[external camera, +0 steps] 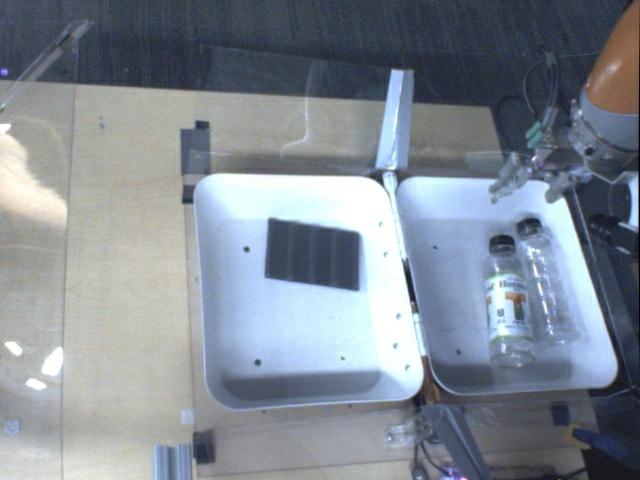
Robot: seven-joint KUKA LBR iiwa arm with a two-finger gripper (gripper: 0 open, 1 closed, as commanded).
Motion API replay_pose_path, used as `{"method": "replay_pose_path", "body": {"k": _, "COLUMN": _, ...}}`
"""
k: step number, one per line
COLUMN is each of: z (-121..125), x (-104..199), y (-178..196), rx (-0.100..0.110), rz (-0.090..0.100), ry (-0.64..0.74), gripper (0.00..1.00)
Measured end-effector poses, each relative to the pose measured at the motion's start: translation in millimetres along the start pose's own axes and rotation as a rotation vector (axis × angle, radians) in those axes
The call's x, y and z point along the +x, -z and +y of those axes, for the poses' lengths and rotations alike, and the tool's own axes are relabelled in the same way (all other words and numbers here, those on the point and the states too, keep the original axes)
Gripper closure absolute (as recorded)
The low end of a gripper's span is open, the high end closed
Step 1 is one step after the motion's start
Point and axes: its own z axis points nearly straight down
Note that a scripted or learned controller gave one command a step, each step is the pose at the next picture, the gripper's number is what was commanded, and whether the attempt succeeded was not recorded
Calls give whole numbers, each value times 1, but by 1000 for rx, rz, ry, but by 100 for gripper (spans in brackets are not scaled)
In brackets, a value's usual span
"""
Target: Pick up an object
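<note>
Lying near the right bin's (440, 268) right edge, two light, slippery plastic bottles (509, 303) suit a mid-body grasp; the gripper (528, 175) hovers spread, empty.

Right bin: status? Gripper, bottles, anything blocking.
Gripper above right bin's far edge, holding nothing. Labelled bottle and clear bottle lying side by side, untouched. Nothing in the way.

Two clear bottles (528, 293) lie side by side, touching, caps pointing away, in the right bin (440, 268).

Bright, even light; glare left; slightly soft.
</note>
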Motion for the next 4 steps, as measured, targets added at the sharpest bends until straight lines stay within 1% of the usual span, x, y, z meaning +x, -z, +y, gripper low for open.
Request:
{"method": "replay_pose_path", "body": {"k": 1, "z": -7, "x": -42, "y": -79, "rx": 0, "rz": -1, "ry": 109, "gripper": 0}}
{"method": "replay_pose_path", "body": {"k": 2, "z": -54, "x": -14, "y": -173, "rx": -2, "rz": -1, "ry": 219, "gripper": 0}}
{"method": "replay_pose_path", "body": {"k": 3, "z": -41, "x": -23, "y": -178, "rx": -7, "rz": 5, "ry": 136, "gripper": 0}}
{"method": "replay_pose_path", "body": {"k": 4, "z": -63, "x": -35, "y": -175, "rx": -30, "rz": 11, "ry": 259, "gripper": 0}}
